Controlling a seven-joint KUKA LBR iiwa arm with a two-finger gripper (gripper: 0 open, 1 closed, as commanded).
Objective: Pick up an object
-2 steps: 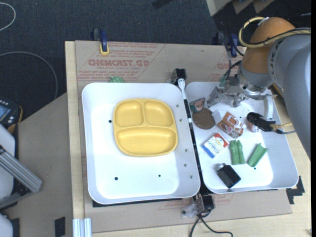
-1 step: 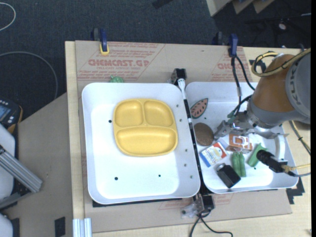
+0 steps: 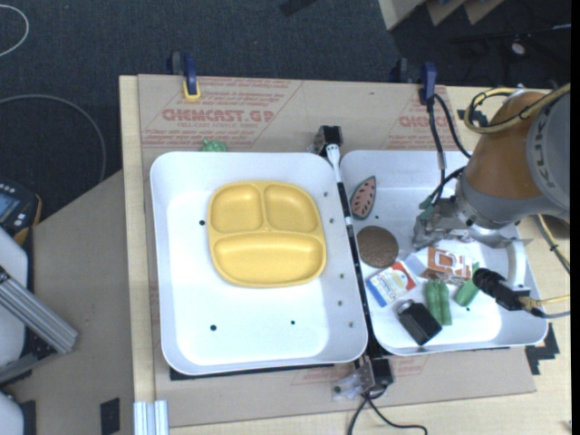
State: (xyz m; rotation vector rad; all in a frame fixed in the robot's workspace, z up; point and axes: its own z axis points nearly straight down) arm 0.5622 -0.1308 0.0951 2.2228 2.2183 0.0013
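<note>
Honestly, I couldn't tell the gripper's state as it hung low in the right bin, just above the orange-and-white packet, near the brown disc.

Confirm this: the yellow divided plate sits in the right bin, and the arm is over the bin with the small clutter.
Not quite. The camera view shows the yellow divided plate in the left bin, not the right. The rest holds: the arm is over the right bin with the small clutter.
</note>
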